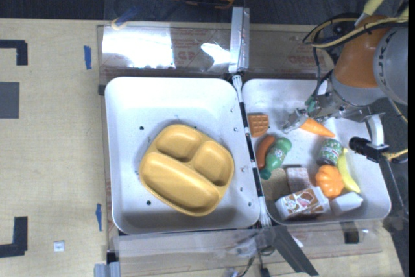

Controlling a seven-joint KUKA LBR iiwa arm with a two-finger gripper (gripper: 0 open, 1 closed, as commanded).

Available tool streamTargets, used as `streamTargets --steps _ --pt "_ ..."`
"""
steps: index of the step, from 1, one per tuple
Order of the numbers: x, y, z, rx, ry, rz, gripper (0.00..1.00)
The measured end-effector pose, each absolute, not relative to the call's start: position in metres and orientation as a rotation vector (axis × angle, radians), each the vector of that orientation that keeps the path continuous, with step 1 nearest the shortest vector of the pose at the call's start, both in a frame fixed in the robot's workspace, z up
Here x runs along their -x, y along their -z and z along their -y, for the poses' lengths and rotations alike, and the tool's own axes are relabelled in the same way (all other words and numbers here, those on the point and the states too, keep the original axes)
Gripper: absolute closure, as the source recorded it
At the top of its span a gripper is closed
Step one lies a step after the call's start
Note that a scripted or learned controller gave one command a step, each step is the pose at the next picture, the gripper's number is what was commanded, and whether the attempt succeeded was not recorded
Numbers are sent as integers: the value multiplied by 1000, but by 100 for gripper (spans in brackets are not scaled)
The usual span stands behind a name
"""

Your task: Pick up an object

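Pincer (310, 115) over the right bin (382, 204)
It pinches the carrot's (316, 127) blunt end near the bin's back edge

The left bin (123, 139) contains a yellow three-compartment tray (187, 168), set at a slant. The right bin (272, 91) contains toy food: a waffle piece (258, 123) near the divider, a green bottle (275, 154) lying beside a brown sausage (264, 147), a carrot (316, 128), a green can (329, 151), a banana (347, 173), an orange fruit (329, 181) and a small carton (301, 203). The arm (373, 65) enters from the right. The gripper (299, 117) sits low in the right bin, just beside the carrot's thick end.
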State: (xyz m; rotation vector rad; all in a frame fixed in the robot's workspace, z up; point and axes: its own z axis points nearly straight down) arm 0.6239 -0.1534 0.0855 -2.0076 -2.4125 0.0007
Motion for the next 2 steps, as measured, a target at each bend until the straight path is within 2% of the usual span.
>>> streamTargets --steps 1,2 --pt "-626 -98 154 2014 5 2415 100" --pt "-660 -203 85 2441 0 1980 100"
